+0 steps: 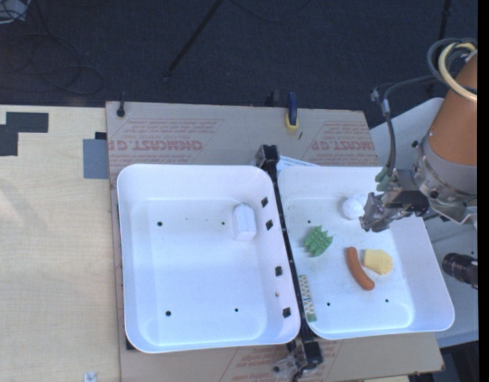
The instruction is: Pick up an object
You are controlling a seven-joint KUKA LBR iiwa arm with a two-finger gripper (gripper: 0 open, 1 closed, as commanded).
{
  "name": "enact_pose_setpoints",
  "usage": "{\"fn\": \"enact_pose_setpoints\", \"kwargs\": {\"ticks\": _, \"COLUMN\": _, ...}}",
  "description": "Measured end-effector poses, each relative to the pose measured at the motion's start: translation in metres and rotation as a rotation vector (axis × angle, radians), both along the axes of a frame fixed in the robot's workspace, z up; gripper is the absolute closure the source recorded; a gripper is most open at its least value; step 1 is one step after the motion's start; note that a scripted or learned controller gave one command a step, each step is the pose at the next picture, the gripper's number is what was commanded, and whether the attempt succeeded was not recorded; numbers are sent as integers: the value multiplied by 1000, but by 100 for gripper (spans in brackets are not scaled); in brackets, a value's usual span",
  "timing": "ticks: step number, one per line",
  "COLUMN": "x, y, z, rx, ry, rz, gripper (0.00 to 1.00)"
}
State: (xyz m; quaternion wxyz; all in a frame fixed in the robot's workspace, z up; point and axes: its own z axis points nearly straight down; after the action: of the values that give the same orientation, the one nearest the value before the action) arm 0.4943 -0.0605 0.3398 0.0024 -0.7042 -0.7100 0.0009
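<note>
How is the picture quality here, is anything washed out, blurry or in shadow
Camera view: soft all over, fine detail smeared. The two white bins are bright enough that the white block in the left one and the white ball in the right one nearly blend in. The gripper is a dark blur. The floor behind the bench is dim. The green toy, sausage and yellow piece read clearly.

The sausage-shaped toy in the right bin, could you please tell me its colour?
The sausage-shaped toy is orange-red, clearest in the camera view.

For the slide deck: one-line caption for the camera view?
Gripper over the right bin beside a white ball; green toy, sausage, yellow piece lie nearby.
</note>
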Motion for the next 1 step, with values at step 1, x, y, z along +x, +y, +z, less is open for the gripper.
{"fn": "enact_pose_setpoints", "kwargs": {"ticks": 1, "x": -19, "y": -34, "z": -24, "rx": -2, "ry": 4, "rz": -12, "gripper": 100}}
